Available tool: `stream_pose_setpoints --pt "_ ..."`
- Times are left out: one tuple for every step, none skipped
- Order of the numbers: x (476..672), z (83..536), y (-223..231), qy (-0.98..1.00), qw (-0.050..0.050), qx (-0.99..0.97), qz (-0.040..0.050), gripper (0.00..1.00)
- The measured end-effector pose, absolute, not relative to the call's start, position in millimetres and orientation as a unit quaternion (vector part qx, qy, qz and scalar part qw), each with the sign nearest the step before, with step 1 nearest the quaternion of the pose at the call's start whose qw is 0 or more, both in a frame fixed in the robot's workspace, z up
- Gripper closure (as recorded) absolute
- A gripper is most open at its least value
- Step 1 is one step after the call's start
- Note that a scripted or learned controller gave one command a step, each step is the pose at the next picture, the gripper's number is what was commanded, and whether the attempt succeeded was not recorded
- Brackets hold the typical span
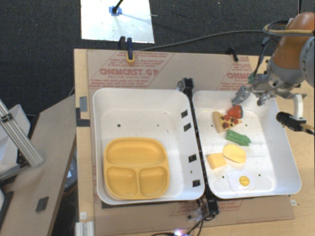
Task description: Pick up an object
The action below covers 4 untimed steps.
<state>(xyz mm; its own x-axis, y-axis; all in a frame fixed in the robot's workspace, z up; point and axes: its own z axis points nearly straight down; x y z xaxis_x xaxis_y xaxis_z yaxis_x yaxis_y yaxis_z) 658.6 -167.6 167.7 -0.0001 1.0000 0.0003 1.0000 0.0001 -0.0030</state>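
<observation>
The gripper (pixel 244 96) is seen above the red toy tomato (pixel 235 111); whether anything is held cannot be told. The toy is judged light, rigid and slippery, best pinched across its middle.

Red letters run across the clear sheet (pixel 147 65) that lies under the two bins. Behind the left bin they say "CHEMCAST GP" — with a smaller line below, too blurry to read. The same red print behind the right bin cannot be read.
</observation>
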Motion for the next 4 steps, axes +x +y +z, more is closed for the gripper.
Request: stream_pose_setpoints --pt "652.6 124 -166 -0.707 0.000 -0.707 0.0006 0.00" --pt "654.9 138 -167 -0.708 -0.003 -0.707 -0.0015 1.00" --pt "651.0 201 -170 -0.707 -0.004 -0.707 -0.0023 1.00" --pt "651.4 250 -178 -0.707 -0.004 -0.707 -0.0019 1.00"
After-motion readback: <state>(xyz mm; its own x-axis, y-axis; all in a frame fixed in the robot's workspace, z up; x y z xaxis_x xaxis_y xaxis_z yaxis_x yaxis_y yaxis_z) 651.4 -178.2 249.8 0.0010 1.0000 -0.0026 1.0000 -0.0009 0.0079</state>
